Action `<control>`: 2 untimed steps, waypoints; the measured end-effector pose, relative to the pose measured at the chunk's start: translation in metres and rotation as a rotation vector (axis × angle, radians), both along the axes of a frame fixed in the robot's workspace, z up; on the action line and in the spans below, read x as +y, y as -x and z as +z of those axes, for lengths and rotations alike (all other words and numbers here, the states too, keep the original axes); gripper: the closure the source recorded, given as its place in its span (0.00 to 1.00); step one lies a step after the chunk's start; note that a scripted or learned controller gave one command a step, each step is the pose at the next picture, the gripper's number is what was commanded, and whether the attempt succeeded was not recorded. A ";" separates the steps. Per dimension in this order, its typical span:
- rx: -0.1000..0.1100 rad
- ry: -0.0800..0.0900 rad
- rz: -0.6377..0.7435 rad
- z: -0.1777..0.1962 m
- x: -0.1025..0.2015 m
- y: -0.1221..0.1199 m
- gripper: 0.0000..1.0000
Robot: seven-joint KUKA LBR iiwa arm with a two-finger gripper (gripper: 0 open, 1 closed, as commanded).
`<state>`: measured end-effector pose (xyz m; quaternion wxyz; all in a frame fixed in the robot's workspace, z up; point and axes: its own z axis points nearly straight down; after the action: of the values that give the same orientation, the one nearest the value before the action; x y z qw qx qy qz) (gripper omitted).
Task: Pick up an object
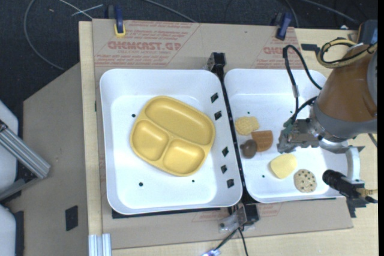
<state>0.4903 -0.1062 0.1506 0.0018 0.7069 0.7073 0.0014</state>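
Observation:
In the right bin point(264, 90) lie several small food pieces: a pale round cracker point(246, 125), a brown square block point(262, 139), a dark brown lump point(248, 148), a yellow wedge point(282, 166) and a chocolate chip cookie point(305, 180). My gripper point(292, 136) hangs low over this bin, just right of the brown block and above the yellow wedge. The arm's wrist hides much of it.
The left bin point(117, 129) holds a yellow three-compartment tray point(173, 135). A black divider with clips point(223, 123) runs between the bins. Cables loop over the right bin's far side point(294, 78). Clamps point(119, 18) sit at the board's back edge.

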 end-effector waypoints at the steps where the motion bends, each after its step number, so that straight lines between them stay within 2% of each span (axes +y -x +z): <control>1: -0.003 0.001 0.000 0.064 -0.004 -0.001 1.00; 2: 0.002 0.000 0.000 0.075 -0.004 -0.002 1.00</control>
<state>0.4926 -0.1100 0.2257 0.0009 0.7068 0.7075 0.0009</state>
